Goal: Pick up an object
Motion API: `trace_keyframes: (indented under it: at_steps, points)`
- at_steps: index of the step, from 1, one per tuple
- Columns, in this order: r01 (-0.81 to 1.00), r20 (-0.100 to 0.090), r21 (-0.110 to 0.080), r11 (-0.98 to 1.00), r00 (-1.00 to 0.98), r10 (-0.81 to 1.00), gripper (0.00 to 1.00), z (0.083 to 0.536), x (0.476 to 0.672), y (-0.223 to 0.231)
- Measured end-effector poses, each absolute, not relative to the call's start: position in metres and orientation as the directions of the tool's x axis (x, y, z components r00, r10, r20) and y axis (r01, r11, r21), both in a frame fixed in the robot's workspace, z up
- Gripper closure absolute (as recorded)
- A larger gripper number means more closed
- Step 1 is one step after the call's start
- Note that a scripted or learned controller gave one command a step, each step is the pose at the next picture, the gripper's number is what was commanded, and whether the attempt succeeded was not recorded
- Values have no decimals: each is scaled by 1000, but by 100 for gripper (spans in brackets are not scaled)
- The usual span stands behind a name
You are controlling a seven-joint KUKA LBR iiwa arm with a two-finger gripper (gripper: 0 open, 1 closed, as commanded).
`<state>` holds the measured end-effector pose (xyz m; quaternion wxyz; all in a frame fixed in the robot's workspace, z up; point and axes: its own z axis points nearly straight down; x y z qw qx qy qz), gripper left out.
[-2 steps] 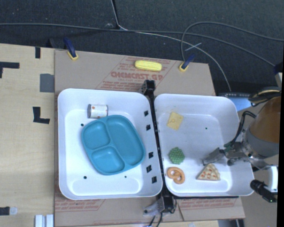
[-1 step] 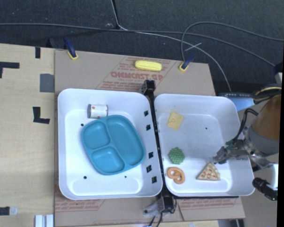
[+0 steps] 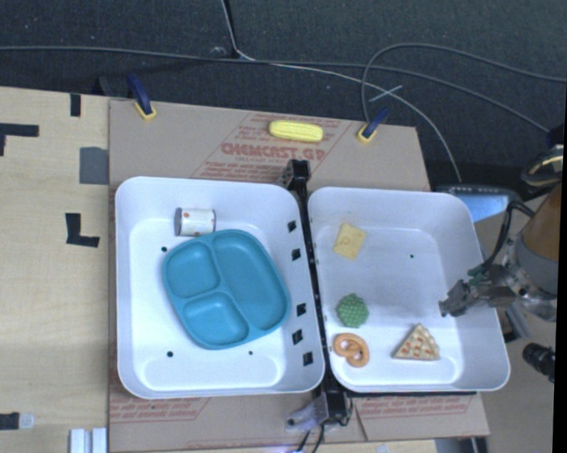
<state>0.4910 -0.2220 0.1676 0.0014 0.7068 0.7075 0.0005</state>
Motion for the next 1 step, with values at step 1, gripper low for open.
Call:
trace_keyframes:
  at_steps: [1]
  points:
    - [1000, -2, 3, 1, -1, 1000, 100, 210, 491, -223]
